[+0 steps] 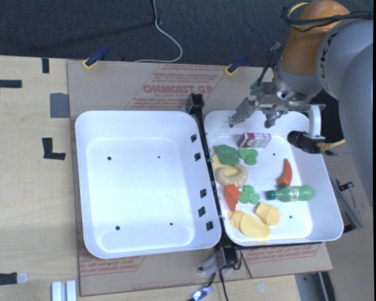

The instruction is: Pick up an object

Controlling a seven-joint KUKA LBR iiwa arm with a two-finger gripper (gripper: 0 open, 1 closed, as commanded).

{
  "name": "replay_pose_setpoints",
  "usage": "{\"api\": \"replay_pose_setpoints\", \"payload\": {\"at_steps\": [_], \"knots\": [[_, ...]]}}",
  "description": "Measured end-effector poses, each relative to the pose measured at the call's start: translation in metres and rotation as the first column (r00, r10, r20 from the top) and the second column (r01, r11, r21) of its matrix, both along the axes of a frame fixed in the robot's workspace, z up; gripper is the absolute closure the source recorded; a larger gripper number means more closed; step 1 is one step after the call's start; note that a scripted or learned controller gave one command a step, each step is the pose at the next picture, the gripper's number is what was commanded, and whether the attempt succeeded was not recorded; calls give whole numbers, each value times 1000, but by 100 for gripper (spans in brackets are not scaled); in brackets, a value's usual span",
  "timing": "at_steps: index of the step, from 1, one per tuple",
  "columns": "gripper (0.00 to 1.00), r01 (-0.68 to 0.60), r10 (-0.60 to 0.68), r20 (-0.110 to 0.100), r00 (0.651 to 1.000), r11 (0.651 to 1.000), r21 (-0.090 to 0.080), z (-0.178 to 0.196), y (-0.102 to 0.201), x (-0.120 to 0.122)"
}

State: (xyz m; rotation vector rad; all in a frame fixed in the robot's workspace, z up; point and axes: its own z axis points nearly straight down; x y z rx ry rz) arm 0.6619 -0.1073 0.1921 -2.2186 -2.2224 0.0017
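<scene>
Plastic toy food lies clustered in the right bin (319,227), and any piece of it would satisfy the task. The gripper (256,116) hangs above that bin's far end with its two fingers spread apart and nothing between them, almost directly over a small red-and-white carton (255,140) that lies flat near the far wall. That carton looks like the readiest candidate: probably light, stiff and box-shaped, with flat sides that should suit a pinch across its narrow width, though a thin card shell might dent under a hard squeeze. It sits apart from most of the other pieces, with only green leafy toys (233,155) just beside its near side. Farther toward the camera the pile tightens: a tan ring-shaped pastry (231,175) touches the leaves, an orange carrot (232,197) lies against the bin's left wall, and yellow pieces (255,221) crowd the near corner. A green bottle (291,194) lies on its side near a red chili (286,172); both are rounded, likely slippery and liable to roll out of a pinch. A black fitting (304,141) sits at the right rim. The left bin (88,168) adjoins along a shared divider.
</scene>
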Motion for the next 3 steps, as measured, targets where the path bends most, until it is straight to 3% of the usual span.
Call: {"api": "replay_pose_setpoints", "payload": {"at_steps": [1, 2, 3], "knots": [[0, -10, 10, 15, 1000, 1000, 2, 130, 99, 7], [100, -2, 2, 0, 1000, 1000, -2, 130, 92, 6], [100, -1, 1, 20, 1000, 1000, -1, 339, 95, -11]]}}
